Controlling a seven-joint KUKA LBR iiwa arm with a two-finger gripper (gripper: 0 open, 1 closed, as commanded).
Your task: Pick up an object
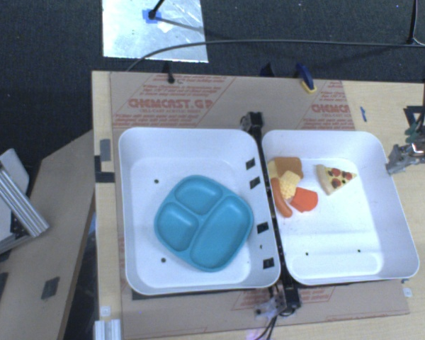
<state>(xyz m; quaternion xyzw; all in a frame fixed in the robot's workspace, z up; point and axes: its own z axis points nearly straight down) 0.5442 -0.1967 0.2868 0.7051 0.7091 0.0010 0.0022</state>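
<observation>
Food toys (292, 188) crowd the right bin's (354, 261) left wall.

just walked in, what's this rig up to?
A pick attempt, not yet at the grab. The end effector sits at the far right, just outside the right bin, with nothing seen in it. In that bin, near its left wall, lie a pizza slice, a hot dog, a yellow piece, a brown piece and an orange-red piece, all untouched. The left bin holds a blue divided plate.
</observation>
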